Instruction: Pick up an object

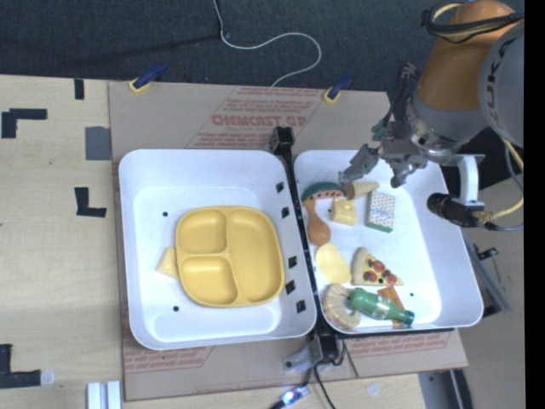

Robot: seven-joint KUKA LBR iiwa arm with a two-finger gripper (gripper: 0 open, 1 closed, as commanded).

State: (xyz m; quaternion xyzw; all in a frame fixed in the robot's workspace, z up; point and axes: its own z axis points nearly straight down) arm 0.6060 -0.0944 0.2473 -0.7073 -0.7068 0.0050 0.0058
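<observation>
Camera view, nearest first: a green plastic bottle (380, 306) lies by the right white bin's (443, 254) front rim, toy foods behind it; farther back, the spread-fingered gripper (375, 169) hovers over a small pale block (366, 188), grasping nothing.

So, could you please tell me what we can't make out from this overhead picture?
- Tool: in the camera view, a pale piece lies near its fingertips; whether it is gripped is unclear.
- Pale yellow piece: partly hidden under the yellow divided plate in the left bin.
- Green bottle: its label is too small to read.
</observation>
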